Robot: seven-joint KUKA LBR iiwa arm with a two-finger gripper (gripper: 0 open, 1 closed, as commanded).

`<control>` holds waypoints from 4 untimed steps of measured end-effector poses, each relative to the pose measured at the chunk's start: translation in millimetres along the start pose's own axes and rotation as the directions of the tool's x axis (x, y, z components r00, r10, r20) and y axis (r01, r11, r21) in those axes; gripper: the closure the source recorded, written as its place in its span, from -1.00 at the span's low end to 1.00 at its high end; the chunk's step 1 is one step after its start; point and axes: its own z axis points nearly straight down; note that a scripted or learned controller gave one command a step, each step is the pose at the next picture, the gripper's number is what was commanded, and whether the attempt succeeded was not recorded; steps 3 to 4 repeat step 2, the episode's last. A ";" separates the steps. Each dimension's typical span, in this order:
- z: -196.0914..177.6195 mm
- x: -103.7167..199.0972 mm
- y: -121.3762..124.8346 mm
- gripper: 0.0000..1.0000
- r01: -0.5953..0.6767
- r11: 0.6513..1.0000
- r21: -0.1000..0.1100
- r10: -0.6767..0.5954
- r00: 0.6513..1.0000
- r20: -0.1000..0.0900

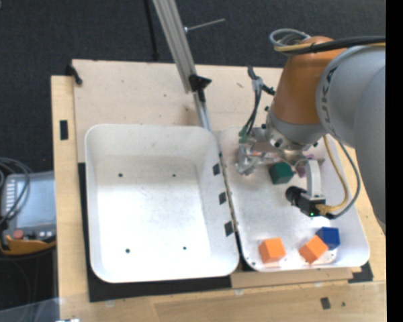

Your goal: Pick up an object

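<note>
Judging the task as barely underway: nothing lifted yet, as far as can be seen. Hanging low over the upper part of the right bin, with the end effector sitting just above the bin floor. Lying right beside and slightly below it, a dark green block, touching or nearly touching the metal parts; not showing clearly between any fingers, so not counting it as held. Impossible to tell whether the end effector is standing wide or narrow, with the wrist and its orange band covering it from above.

Resting near the front edge of the same bin, well apart from the end effector: an orange cube, a second orange block, and a blue block just beside that second one. Sitting alongside on the bench, the left bin.

Remaining, by this reading: closing on a block, raising it clear, and confirming it comes along.

Hard to make out: the exact contact between the green block and the end effector, and a small black part with a green light dangling on a cable over the bin floor. Hiding part of the right bin's far rim under the arm.
</note>
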 end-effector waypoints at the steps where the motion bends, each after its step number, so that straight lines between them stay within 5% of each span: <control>1: -12.4 50.9 25.5 1.00 0.001 1.000 -0.002 -0.001 1.000 -0.001; 2: -27.4 104.7 38.2 1.00 0.002 1.000 -0.001 -0.002 1.000 -0.002; 4: -27.4 104.7 38.2 1.00 0.002 1.000 -0.001 -0.002 1.000 -0.002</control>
